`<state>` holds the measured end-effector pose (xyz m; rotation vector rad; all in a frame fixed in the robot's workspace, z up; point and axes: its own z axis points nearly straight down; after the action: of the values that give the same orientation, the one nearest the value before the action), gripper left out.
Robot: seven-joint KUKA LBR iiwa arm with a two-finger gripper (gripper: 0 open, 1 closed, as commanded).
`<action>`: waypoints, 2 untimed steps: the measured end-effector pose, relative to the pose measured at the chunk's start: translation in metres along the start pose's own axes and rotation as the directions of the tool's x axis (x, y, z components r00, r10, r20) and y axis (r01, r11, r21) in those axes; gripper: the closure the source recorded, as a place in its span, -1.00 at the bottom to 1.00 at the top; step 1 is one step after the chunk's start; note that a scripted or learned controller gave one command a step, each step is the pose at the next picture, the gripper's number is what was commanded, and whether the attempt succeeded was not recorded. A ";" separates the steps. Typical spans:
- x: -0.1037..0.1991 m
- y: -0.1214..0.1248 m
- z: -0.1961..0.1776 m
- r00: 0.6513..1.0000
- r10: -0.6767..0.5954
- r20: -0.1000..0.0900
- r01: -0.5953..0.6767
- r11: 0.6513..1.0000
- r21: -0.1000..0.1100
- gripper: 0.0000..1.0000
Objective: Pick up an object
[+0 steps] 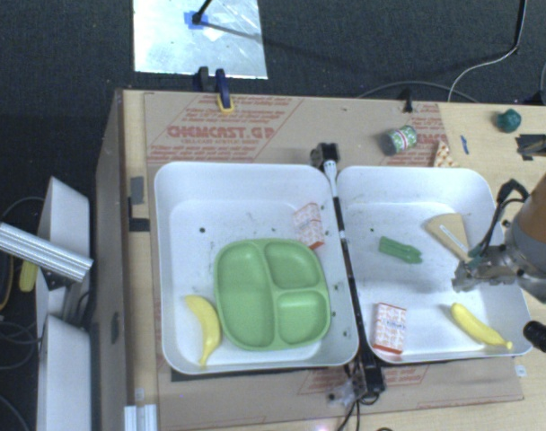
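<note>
Near right: yellow banana (479, 324) flat on the right bin (417, 182) floor, free. Just beyond, gripper (471, 275) low, apparently poised for a pick; finger state impossible to tell.

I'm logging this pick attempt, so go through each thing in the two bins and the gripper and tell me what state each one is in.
Green divided plate: upright, in the left bin, compartments bare.
Left banana: lying beside the plate.
Left carton: tilted against the bin wall.
Green block: lying flat, right bin.
Tan wedge: lying flat, right bin.
Right carton: lying flat.
Right banana: lying free.
Gripper: low over the right bin, holding nothing visible.
</note>
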<state>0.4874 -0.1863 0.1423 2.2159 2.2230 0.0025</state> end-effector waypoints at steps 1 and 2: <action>-0.021 0.052 -0.056 1.000 0.000 0.001 0.000 1.000 -0.001 1.00; -0.020 -0.001 0.019 1.000 0.003 -0.001 -0.003 1.000 0.004 1.00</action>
<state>0.4867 -0.2065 0.1237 2.2212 2.2225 -0.0004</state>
